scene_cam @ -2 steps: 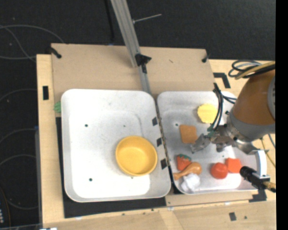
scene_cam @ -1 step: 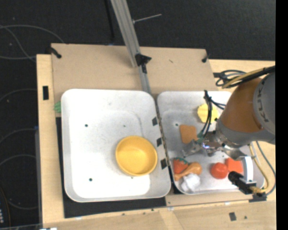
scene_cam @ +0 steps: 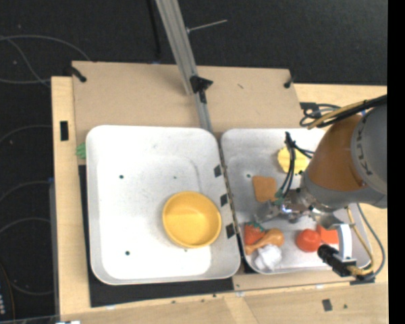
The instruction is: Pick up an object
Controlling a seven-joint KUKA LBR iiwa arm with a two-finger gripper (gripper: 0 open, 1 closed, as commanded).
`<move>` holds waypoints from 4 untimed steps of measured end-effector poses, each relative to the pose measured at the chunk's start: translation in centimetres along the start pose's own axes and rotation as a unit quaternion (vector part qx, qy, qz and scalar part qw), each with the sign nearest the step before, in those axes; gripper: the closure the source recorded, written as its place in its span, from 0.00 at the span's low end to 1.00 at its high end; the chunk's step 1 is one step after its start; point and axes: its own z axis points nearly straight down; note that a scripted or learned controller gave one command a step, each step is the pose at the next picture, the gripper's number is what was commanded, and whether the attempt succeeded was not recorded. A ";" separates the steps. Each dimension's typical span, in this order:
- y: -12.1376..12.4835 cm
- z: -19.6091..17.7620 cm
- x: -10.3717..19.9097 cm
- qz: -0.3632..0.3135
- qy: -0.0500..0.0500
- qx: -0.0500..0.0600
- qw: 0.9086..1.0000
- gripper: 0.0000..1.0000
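- The claw hangs low in the right bin, its metal parts bunched under the arm's orange band; how its jaws stand cannot be told, nor whether anything is gripped.
- Just below it lie an orange, carrot-like piece and a crumpled white lump, touching each other near the bin's front edge.
- A flat tan square sits just above the claw; a yellow rounded object beyond is partly hidden by the arm.
- To the right, a red-orange chunky object rests near the wrist housing.
- Dark cables loop along the arm, crowding that bin's right half.
- The left bin, matte white and speckled, holds a smooth yellow bowl upright near the divide.
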 end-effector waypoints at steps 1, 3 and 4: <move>0.1 -1.1 0.0 0.002 0.001 -0.003 1.000 1.00; -0.8 -11.2 -0.8 -0.003 0.000 -0.002 1.000 1.00; -0.6 -14.3 -0.9 -0.004 0.001 -0.004 1.000 1.00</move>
